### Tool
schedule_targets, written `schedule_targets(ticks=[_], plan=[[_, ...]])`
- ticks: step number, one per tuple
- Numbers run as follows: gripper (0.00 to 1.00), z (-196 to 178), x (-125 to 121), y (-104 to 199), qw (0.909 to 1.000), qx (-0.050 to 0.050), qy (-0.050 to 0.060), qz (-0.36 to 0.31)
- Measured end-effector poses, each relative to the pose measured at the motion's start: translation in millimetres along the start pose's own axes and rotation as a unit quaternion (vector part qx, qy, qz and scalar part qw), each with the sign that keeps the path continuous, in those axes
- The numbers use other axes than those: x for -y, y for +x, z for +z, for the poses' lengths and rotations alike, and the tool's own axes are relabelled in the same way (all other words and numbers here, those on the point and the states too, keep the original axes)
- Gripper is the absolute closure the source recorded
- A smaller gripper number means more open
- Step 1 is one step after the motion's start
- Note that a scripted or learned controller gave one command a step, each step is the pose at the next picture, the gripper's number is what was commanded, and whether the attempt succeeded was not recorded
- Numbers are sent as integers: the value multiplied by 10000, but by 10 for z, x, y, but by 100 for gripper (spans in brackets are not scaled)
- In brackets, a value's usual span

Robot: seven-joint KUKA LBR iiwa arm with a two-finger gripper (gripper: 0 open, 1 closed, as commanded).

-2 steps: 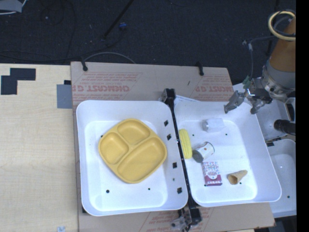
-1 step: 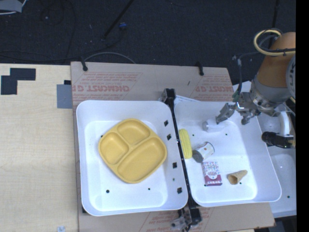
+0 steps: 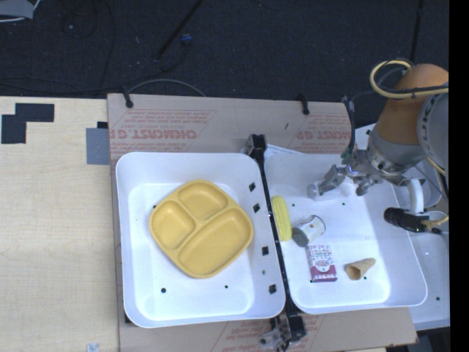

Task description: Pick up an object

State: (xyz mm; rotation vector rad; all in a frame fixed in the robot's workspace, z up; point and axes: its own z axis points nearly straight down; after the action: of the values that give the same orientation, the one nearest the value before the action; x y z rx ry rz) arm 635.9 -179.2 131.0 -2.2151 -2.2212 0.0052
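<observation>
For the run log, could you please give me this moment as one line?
gripper: open, above right bin, holding nothing | right bin: corn, cup, carton, cone | left bin: yellow tray

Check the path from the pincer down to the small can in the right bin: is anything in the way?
Nothing visible blocks it. The pincer is above the right bin's far end, with bare white floor between it and the can. The corn cob lies close on the can's left.
</observation>
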Motion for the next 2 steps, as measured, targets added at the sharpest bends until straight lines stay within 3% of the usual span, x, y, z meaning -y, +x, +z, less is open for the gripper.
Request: schedule_targets(ticks=[1, 2], plan=[[0, 462, 5, 12, 10000, -1, 2, -3], [100, 331, -4, 9, 10000, 2, -13, -4]])
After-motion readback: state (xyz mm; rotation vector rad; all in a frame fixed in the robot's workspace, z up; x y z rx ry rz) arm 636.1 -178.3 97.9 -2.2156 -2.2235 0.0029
